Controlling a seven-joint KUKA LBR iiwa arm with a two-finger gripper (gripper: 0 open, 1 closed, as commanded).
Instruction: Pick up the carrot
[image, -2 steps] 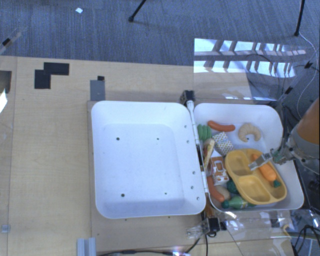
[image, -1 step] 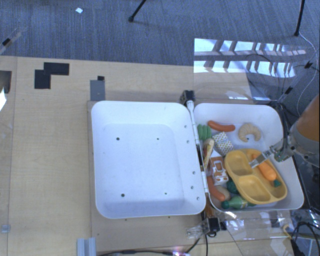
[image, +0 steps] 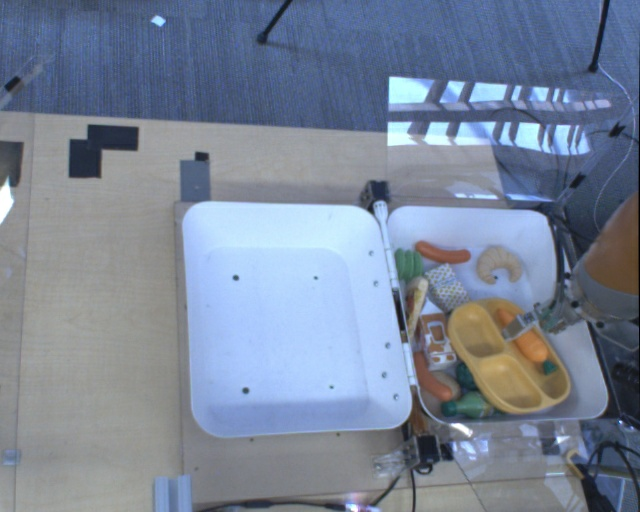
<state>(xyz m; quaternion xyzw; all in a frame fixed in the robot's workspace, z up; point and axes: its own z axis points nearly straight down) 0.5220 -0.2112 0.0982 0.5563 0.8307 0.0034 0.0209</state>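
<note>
The orange carrot (image: 535, 348) lies in the right side of a yellow divided dish (image: 500, 375) in the right bin (image: 590, 395). My gripper (image: 524, 326) reaches in from the right edge and sits low over the carrot's upper left end, touching or nearly touching it. The gripper's metal tip covers part of the carrot. The orange band of the arm (image: 612, 250) shows at the right edge.
The right bin also holds a red sausage (image: 443, 253), a croissant (image: 500, 264), green vegetables (image: 407, 265), a patterned packet (image: 447, 290), a small box (image: 435, 340) and more toy food along its left wall. The left bin (image: 200, 300) lies beside it.
</note>
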